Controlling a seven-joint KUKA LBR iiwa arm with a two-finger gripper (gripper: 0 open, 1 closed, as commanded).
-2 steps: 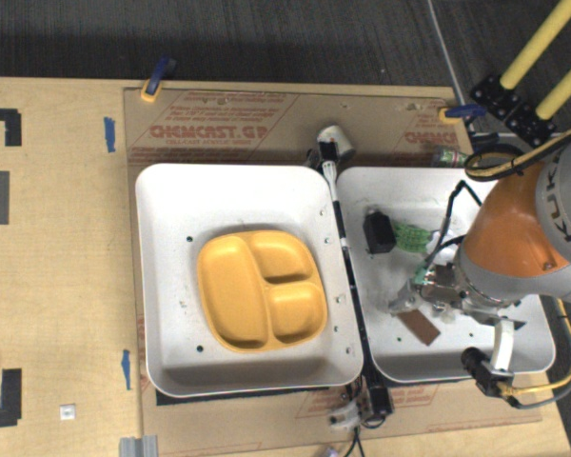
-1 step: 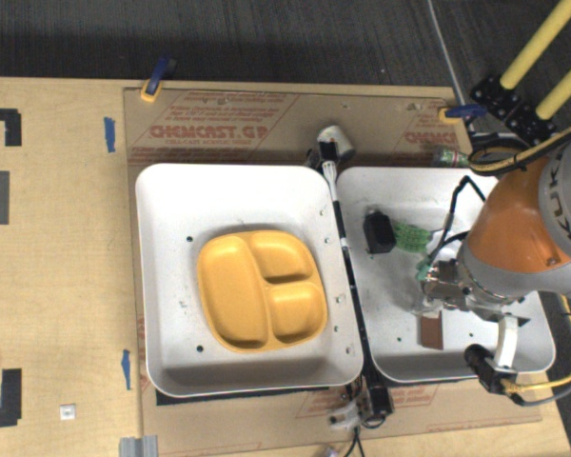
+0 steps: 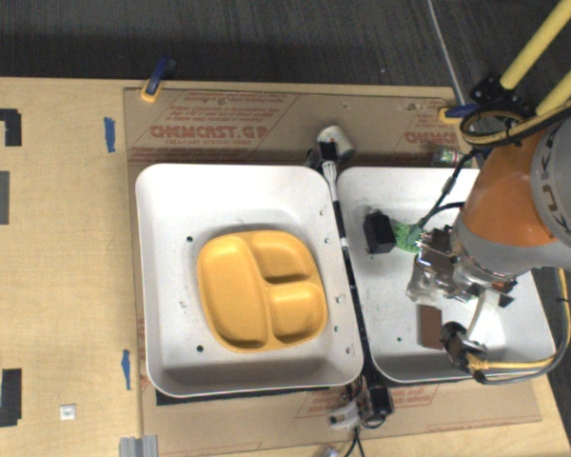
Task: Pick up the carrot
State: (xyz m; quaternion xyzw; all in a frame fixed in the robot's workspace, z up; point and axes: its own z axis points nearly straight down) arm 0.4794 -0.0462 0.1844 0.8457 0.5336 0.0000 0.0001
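Overhead view of a tabletop [image 3: 48,284] bearing two white bins side by side on a cardboard sheet [image 3: 219,122]. The left bin [image 3: 167,255] holds a yellow tray [image 3: 262,287] with three compartments, lying near the bin's middle. The arm [image 3: 514,208], grey with an orange band, reaches in from the right and stands over the right bin [image 3: 390,350], covering much of its floor. The claw [image 3: 436,288] points down over that bin's middle; whether it is open or closed cannot be told, and nothing can be seen gripped in it. A black object [image 3: 378,231] lies near the right bin's left wall, with a green item [image 3: 406,239] just beside it, partly under the arm. A brown flat piece [image 3: 426,325] lies just below the claw. Where the carrot lies cannot be told. A blue clamp [image 3: 157,77] sits at the sheet's far left corner.
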